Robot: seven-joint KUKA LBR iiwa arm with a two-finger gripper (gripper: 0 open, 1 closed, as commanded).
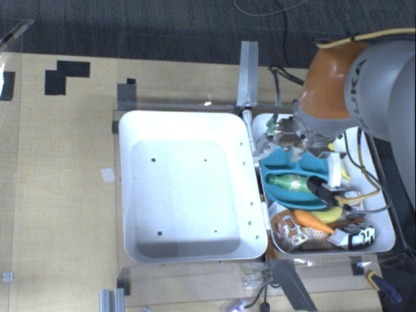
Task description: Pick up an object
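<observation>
Objects [312, 223] crowd right bin's [383, 239] front | arm [344, 83] over rear

Left bin [185, 181] open; right bin [383, 236] cluttered

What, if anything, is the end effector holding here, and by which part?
Cannot be told. The end effector sits low over the right bin, above a blue tray with a green bottle, but the wrist hides its tip.
</observation>
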